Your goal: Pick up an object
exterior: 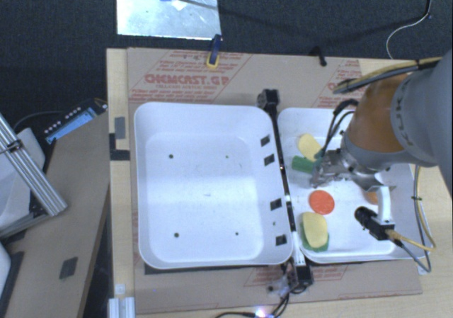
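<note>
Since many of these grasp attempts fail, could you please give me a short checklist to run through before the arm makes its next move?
1. Hand is over the right white bin: ok.
2. An object sits between the fingers: cannot tell; the wrist hides them.
3. Small green block lies close beside the hand, within reach: ok.
4. Flat round orange-red disc lies free in front of the hand: ok.
5. Pale yellow rounded piece touches the green block, so a clean single grasp: not ok.
6. Yellow-and-green sponge-like piece lies apart from the hand: ok.
</note>
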Tool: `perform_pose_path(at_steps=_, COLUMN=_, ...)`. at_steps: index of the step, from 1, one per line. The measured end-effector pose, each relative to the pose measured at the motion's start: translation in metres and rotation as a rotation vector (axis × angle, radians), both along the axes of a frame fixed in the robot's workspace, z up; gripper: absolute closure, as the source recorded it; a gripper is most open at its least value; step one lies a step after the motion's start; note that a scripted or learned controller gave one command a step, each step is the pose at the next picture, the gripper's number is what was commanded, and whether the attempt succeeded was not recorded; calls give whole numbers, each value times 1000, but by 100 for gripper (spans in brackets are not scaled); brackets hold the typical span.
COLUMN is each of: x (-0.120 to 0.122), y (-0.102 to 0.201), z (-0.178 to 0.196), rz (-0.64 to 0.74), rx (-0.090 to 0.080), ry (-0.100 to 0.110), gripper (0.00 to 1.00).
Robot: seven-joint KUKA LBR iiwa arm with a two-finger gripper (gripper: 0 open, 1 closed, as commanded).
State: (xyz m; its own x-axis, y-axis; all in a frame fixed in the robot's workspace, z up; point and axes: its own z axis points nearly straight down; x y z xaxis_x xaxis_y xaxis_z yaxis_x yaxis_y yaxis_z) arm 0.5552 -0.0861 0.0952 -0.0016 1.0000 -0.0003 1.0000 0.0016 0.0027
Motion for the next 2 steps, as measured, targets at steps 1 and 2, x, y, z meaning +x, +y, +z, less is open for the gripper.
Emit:
perform_pose_path(at_steps=1, x=17, y=2, z=-11, rz=3, rx=0, ry=0, gripper=100)
perform_pose_path(at_steps=2, x=-43, y=-2, z=-11, rz=-3, rx=1, ry=5, gripper=100)
